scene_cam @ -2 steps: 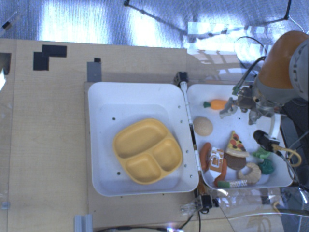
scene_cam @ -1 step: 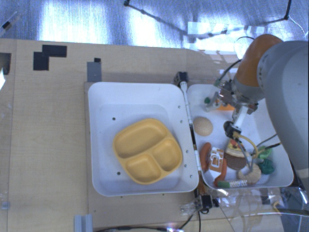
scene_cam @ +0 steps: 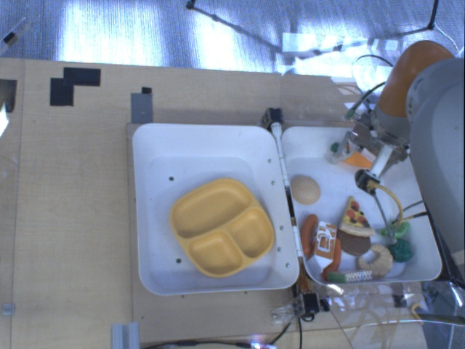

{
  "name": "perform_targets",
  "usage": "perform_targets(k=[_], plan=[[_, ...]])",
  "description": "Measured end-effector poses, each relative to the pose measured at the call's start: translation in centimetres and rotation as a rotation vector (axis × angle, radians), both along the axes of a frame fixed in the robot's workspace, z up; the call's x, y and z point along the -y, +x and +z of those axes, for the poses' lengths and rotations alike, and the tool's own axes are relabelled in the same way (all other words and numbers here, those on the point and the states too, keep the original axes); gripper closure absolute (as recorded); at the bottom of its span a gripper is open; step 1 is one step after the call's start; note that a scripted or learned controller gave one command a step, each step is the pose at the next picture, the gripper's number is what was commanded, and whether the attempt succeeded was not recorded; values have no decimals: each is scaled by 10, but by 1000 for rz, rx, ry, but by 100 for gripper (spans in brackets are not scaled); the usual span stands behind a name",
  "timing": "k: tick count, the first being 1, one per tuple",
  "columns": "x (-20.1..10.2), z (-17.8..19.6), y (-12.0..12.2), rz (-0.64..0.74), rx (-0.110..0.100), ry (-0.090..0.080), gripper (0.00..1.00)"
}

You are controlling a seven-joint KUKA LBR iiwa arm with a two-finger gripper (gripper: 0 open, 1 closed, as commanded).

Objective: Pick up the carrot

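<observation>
Reaching in over the right bin (scene_cam: 429,271), the arm (scene_cam: 418,86) has its gripper (scene_cam: 357,148) down at the bin's far side, right over the carrot (scene_cam: 357,159). Can't tell its open-or-closed state from here. Carrot lies well beyond the pizza slice (scene_cam: 355,215).

Overall brightness: bright, even daylight tone.
Light source: from the top of the view; pale patches lie on the grey ribbed floor (scene_cam: 145,20).
Glare: the shallow white left bin (scene_cam: 156,195) is nearly washed out; the light wooden bench (scene_cam: 65,217) is evenly lit.
Shadows: soft, faint.
Focus: slightly soft throughout; small items lack detail.
</observation>
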State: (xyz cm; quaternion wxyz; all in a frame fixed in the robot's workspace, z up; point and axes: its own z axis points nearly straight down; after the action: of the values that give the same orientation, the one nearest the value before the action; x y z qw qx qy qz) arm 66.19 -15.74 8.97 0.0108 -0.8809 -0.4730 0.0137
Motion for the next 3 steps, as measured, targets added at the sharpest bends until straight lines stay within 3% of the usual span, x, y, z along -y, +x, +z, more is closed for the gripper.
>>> perform_targets(k=[1,2,3], plan=[[-4,14,6,12,21,-4,100],[-72,-3,9,-166,39,-5,100],[-6,127,-22,218,50,-10,100]])
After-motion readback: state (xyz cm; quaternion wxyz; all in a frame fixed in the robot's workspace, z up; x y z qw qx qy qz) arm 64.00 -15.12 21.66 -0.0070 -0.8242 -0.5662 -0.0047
